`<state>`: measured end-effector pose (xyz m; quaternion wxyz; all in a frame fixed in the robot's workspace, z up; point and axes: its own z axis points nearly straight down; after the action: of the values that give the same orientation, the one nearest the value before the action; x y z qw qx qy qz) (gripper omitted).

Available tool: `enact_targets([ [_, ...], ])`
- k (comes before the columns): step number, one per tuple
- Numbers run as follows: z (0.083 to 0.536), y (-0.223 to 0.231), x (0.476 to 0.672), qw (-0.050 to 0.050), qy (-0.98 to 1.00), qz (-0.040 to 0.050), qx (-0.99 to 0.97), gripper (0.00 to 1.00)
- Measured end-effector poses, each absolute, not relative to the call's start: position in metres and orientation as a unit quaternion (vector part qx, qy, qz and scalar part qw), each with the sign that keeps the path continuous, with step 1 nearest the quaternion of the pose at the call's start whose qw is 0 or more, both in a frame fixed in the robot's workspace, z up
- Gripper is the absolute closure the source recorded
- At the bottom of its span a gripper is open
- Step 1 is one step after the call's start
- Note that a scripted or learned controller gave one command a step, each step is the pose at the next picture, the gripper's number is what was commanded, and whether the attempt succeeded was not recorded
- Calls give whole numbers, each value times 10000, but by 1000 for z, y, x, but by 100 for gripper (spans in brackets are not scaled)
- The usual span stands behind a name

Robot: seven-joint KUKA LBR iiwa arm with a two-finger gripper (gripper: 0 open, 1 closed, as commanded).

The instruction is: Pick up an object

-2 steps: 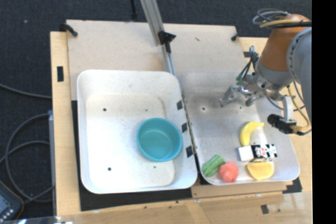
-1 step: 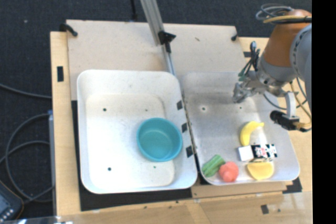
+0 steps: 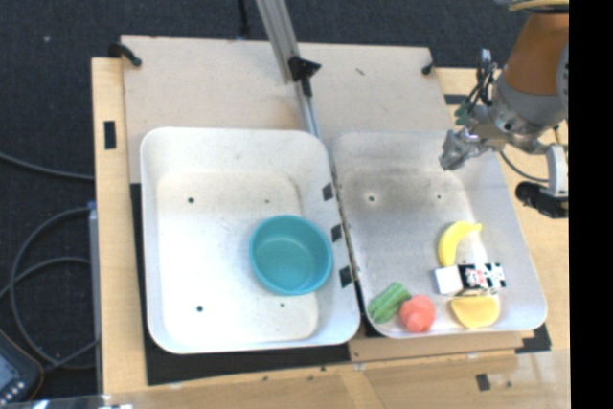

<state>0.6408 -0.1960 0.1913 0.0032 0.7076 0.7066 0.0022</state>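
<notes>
My gripper (image 3: pixel 456 151) hangs over the far right part of the right bin (image 3: pixel 402 196), with nothing visible between its fingers. Well in front of it, near the bin's front right corner, lie a yellow banana (image 3: pixel 457 239), a small white box with black markings (image 3: pixel 469 278), a yellow wedge (image 3: pixel 475 310), a red ball (image 3: pixel 417 313) and a green piece (image 3: pixel 388 301). A blue bowl (image 3: pixel 290 254) sits in the left bin (image 3: pixel 192 206), far from the gripper.
A slanted aluminium pole (image 3: pixel 278 14) rises from the back between the bins. The arm's orange band (image 3: pixel 536 48) is at the right edge. Cables lie on the dark floor to the left.
</notes>
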Motion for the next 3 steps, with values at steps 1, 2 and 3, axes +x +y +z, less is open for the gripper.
enact_targets([
  [1, 236, -198, 638, 30, 7071, 19, 7071, 100],
  [2, 254, -199, 639, 17, 7081, 14, 7061, 100],
  [3, 257, -155, 644, 1, 7093, 8, 7049, 100],
])
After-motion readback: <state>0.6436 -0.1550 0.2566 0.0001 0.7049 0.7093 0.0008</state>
